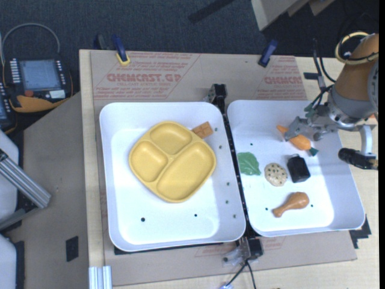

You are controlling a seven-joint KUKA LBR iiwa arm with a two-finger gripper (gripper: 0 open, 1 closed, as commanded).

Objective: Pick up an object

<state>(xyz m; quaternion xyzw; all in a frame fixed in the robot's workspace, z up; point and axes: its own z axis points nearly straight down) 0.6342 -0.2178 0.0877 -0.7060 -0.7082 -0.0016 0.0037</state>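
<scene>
Orange carrot (299, 141) lies in the right bin (343, 215) directly under my gripper (305, 132), positioned there for a pick; jaw state I cannot tell.

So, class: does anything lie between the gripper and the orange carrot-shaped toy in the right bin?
Nothing visible does. The gripper sits right over the orange carrot-shaped toy; the black block, cookie, green piece and drumstick all lie apart, nearer the camera.
</scene>
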